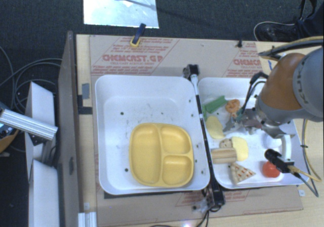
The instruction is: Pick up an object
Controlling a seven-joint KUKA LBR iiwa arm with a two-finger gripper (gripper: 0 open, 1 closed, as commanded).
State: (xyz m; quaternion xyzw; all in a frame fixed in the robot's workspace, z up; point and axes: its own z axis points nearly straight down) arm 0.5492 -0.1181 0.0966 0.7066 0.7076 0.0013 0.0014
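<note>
1. Approach step, judged: gripper [238, 121] hangs low over the right bin's [253, 183] middle; jaw state cannot be told.
2. Candidate objects: yellow piece [214, 127] just beside it; next move calls for descent and closing.

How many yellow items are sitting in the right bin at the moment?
2: a pale yellow piece near the bin's left wall, and a rounder yellow piece just right of the tan cylinder. The arm may hide others.
</note>
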